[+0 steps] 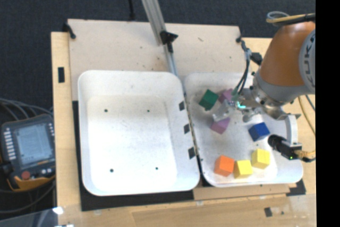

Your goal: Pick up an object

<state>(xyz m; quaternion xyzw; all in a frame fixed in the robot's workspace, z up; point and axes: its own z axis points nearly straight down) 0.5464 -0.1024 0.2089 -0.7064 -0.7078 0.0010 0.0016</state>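
My gripper (226, 109) hangs low in the right bin (204, 173), reaching in from the right under the orange-banded wrist. It sits among a green block (208, 99), a purple block (220, 125) just below it and another purple piece (227, 95) just above it. A blue block (258, 131) lies to its right. Near the bin's front edge lie an orange block (224, 165) and two yellow blocks (243, 168) (260, 158).
The left bin (85, 114) sits beside the right one, with a divider edge between them. A slanted metal rail (151, 2) rises from the back of the bench. A control pendant (27, 146) rests off the bench at the left.
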